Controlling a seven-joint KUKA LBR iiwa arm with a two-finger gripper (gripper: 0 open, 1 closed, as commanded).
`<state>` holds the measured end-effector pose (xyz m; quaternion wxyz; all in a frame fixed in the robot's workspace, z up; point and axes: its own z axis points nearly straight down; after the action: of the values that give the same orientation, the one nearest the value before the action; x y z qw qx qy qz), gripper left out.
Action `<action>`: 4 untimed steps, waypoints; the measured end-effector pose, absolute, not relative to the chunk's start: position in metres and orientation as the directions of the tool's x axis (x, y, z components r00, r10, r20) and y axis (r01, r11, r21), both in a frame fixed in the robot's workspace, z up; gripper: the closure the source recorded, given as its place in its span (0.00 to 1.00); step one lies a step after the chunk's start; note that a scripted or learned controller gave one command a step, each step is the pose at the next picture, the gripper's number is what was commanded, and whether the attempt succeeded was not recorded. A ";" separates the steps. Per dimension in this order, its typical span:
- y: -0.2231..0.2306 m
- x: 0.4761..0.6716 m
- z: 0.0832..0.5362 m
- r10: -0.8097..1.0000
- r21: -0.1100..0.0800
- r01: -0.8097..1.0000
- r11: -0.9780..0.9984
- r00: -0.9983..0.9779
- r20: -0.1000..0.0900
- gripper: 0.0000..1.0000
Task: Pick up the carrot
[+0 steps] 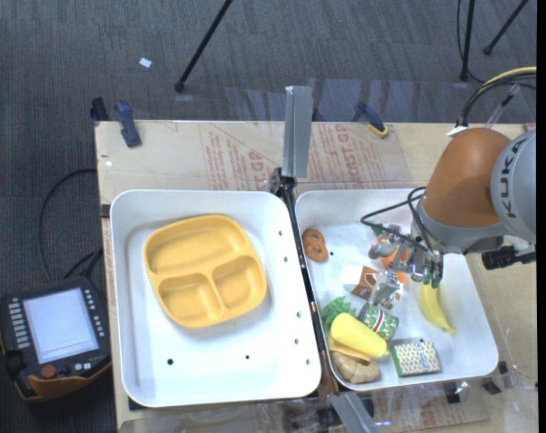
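Camera view, left to right: a yellow divided tray (pixel 205 269) in the left bin (pixel 128 332), then clutter in the right bin (pixel 476 350). An orange sliver — probably the carrot (pixel 400 253) — sits under the gripper (pixel 406 262) at its 11 o'clock; grip state unclear. Likely light, rigid, slick plastic — take it mid-length.

I see two shallow white bins (pixel 128 296) of smooth, faintly glossy plastic on a bench topped with matt brown printed cardboard (pixel 209 156). The yellow three-compartment tray (pixel 205 269) looks like smooth plastic; the arm's orange band (pixel 462 179) shines.
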<state>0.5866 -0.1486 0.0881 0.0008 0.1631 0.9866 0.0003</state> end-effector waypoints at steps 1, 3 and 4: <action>-0.146 0.588 0.099 0.315 0.001 0.315 0.949 -0.949 -0.004 1.00; -0.133 0.614 0.212 0.183 0.001 0.183 0.983 -0.983 -0.002 0.00; -0.170 0.576 0.087 0.163 0.003 0.163 0.987 -0.987 0.014 0.00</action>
<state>0.5755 -0.1695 0.0865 -0.0067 0.0817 0.9966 0.0019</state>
